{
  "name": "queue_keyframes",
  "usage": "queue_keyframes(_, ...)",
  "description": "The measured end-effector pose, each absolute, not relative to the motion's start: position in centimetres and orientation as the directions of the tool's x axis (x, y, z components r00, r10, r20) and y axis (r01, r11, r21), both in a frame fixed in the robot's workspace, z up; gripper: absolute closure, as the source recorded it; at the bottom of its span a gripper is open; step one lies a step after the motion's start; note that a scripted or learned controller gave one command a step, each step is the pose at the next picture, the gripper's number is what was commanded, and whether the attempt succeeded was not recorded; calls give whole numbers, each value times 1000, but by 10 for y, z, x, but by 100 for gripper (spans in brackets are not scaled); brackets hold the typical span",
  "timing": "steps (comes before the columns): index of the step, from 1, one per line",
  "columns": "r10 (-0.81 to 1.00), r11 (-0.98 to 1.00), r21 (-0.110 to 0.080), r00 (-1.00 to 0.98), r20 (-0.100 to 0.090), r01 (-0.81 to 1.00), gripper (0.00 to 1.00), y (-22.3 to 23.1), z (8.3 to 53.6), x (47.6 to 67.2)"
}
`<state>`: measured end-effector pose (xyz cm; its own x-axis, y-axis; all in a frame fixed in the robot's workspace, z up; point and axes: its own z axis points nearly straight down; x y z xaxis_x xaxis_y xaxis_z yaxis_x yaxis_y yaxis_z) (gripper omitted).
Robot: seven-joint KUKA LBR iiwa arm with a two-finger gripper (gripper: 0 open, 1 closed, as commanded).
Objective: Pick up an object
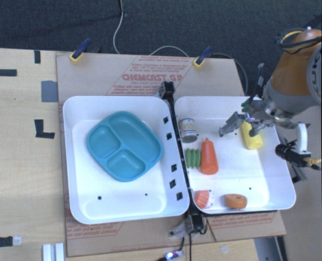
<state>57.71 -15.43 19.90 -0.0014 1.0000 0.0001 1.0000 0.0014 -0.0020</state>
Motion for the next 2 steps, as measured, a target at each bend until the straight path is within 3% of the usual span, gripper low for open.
queue_keyframes(1, 1000, 1, -6, -1, 0, 1000, 0, -159, 153, 571)
queue_keyframes(2, 1000, -2, 6, 2, -1, 1000, 0, -162, 111, 567)
